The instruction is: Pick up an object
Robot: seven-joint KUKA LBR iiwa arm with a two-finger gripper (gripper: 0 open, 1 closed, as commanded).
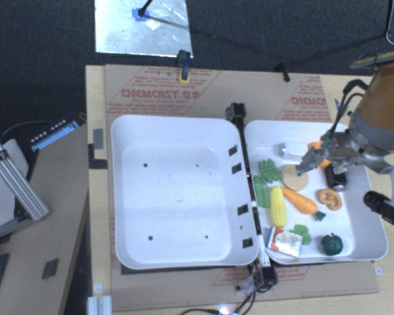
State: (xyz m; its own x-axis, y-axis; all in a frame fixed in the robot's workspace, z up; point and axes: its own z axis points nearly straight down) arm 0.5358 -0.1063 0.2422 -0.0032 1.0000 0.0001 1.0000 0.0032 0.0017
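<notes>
Dark carpet surrounds smooth white bins [177,241]; bumpy plastic corn [277,206] beside tapered carrot [299,201].

I've got one fixed cam, mounted high over the bench [203,77], tilted down at a slant. Far enough to take in both white bins [177,189] plus floor beyond the bench. Arm [381,110] enters right of bins.

Glossy white plastic bins [177,195] sit on matt printed cardboard [210,87].
</notes>
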